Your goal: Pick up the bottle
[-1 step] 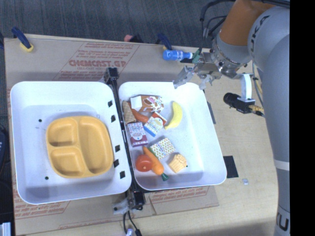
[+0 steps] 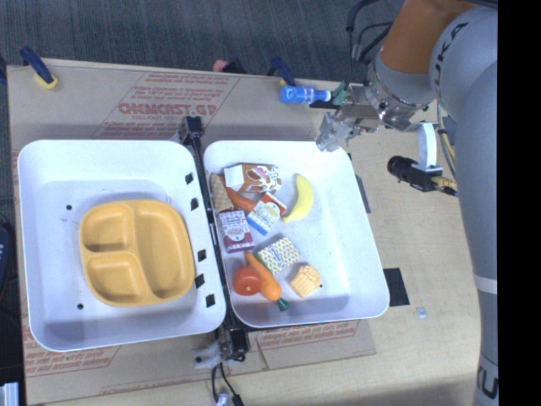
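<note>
Camera view: looks down at a slant on my bench, with two white bins side by side on brown cardboard
Left bin: carries a yellow divided plate lying flat near its middle, well apart from my work
Right bin: carries a huddle of toy food toward its left half: a banana, a carrot, a tomato, a corn piece and several small boxes and packets crowded together
Bottle: I cannot pick out with certainty which thing in that huddle is the bottle; the pieces are small and overlap, so I judge it lies among the packets near the bin's left wall
My gripper: hangs over the far right corner of the right bin, above the rim and away from the pile, with nothing between its fingers
Finger state: I cannot tell whether they are parted or closed, as they blur into one pale shape from this angle
Why I sit here: my arm comes in from the right, so this corner is a natural hover spot
Clamps: a blue clamp beyond the bins pins the cardboard so it will not slide
Stage: I judge the pick has not begun
</note>
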### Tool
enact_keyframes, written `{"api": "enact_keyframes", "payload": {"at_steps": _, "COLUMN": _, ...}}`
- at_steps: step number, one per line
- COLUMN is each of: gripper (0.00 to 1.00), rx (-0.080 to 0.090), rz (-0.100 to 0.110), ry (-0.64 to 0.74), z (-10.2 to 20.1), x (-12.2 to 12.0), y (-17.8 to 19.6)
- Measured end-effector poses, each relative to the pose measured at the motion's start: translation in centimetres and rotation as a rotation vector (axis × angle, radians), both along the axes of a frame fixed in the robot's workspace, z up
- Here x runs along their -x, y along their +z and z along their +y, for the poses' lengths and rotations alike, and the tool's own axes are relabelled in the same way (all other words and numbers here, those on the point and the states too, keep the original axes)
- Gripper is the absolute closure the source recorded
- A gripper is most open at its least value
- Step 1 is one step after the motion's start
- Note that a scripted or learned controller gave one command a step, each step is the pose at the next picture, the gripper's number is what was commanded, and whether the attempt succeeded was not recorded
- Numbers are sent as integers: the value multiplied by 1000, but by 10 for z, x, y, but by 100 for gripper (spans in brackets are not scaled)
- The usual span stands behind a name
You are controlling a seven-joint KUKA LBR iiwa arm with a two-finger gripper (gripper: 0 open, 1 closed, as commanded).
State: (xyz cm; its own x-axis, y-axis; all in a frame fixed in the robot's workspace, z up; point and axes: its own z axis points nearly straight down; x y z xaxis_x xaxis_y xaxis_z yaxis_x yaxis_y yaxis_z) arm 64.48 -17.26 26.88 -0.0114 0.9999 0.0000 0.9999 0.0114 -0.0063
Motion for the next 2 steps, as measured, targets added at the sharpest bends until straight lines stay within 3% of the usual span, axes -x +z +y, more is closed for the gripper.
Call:
{"api": "enact_keyframes", "payload": {"at_steps": 1, "gripper": 100, "rx": 1, "rz": -2, "ry": -115, "z": -5, "x": 80, "y": 35}}
{"api": "enact_keyframes", "payload": {"at_steps": 2, "gripper": 100, "rx": 1, "rz": 0, "ry": -368, "z": 8, "x": 136, "y": 43}}
